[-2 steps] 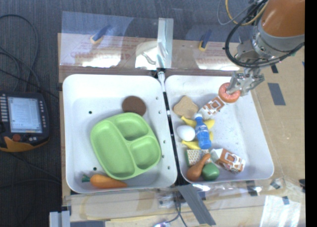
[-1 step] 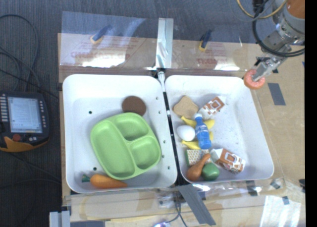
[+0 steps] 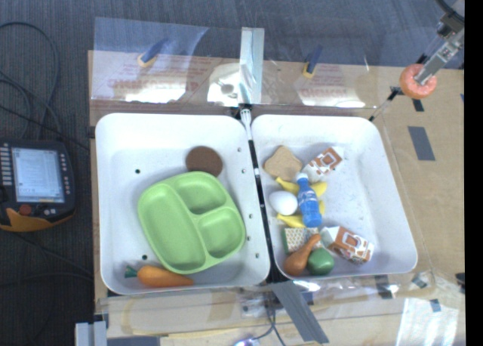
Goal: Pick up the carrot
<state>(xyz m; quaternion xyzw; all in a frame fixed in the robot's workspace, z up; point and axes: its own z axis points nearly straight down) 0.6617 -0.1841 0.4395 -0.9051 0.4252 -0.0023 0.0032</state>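
Note:
The carrot (image 3: 160, 277) is orange with a small green top at its left end. It lies flat along the front wall of the left bin (image 3: 113, 156), just below the green divided plate (image 3: 192, 220) and touching its edge. The arm's orange band (image 3: 417, 81) hangs beyond the far right corner of the right bin (image 3: 392, 186), with the gripper (image 3: 389, 97) as a thin dark tip below it. The gripper is far from the carrot, and nothing shows between its tips.
A brown disc (image 3: 204, 160) sits behind the plate. The right bin holds a toast slice (image 3: 283, 162), two small cartons (image 3: 324, 162) (image 3: 351, 245), a banana (image 3: 296, 185), a blue bottle (image 3: 308, 202), an egg (image 3: 284, 203), a drumstick (image 3: 300, 256) and a green fruit (image 3: 321, 262). A pendant (image 3: 34, 182) lies at left.

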